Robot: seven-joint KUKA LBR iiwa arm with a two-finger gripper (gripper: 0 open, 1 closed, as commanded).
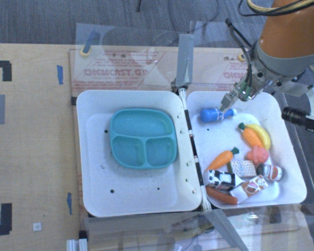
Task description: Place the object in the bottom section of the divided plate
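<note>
A teal divided plate [143, 138] lies in the left white bin [94, 192], with one wide section at the far side and two smaller sections at the near side; all its sections hold nothing. My gripper [229, 104] hangs over the far left part of the right bin [290, 156]. Its tip is right above the white-capped end of a blue bottle [211, 114] that lies on its side. I see nothing gripped in it.
The right bin also holds a banana [260, 134], two carrots [249, 138] [221, 160], a pink piece [258, 155], a cracker box [243, 168], a black-and-white carton [220, 179], a sausage [221, 196] and a can [272, 172]. A ridge [191, 150] divides the bins.
</note>
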